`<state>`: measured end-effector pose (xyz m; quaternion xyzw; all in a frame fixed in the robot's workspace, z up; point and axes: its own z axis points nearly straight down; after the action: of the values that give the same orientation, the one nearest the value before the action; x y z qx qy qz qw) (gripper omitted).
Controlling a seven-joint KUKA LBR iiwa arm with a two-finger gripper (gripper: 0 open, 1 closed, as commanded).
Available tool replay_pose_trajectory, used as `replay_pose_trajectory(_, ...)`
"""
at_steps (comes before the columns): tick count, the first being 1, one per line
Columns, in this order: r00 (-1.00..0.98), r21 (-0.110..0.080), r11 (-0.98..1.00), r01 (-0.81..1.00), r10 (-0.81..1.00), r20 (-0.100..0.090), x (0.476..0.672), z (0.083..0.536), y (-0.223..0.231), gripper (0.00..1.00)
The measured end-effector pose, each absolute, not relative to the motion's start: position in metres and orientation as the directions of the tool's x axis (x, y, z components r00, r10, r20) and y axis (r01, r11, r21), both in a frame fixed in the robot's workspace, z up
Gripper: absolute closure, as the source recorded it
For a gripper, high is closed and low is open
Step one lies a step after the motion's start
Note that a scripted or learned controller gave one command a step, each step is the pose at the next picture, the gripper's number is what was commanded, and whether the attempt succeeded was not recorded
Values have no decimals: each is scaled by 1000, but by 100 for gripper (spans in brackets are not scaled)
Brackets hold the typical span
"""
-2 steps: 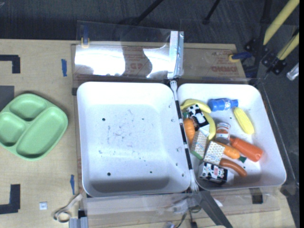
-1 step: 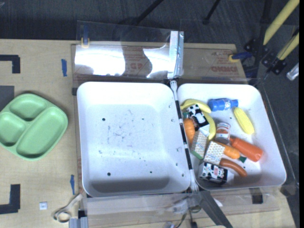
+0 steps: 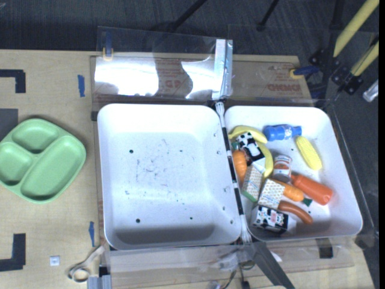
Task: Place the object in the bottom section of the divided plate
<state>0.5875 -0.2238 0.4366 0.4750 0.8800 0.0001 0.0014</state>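
The green divided plate lies at nine o'clock on the bench; a pile of toys fills the right bin at three o'clock.

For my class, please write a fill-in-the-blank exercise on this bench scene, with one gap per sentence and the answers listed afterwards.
1. The green divided plate lies to the ______ of both bins.
2. The toys, among them a blue bottle and a yellow corn cob, are piled in the ______ bin.
3. The divided plate has ______ sections.
4. The left bin is ______ in colour.

Missing words: left; right; three; white
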Motion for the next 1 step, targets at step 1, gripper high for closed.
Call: replay_pose_trajectory(1,-549,2,549,836,836,-2,588,437,-224,0)
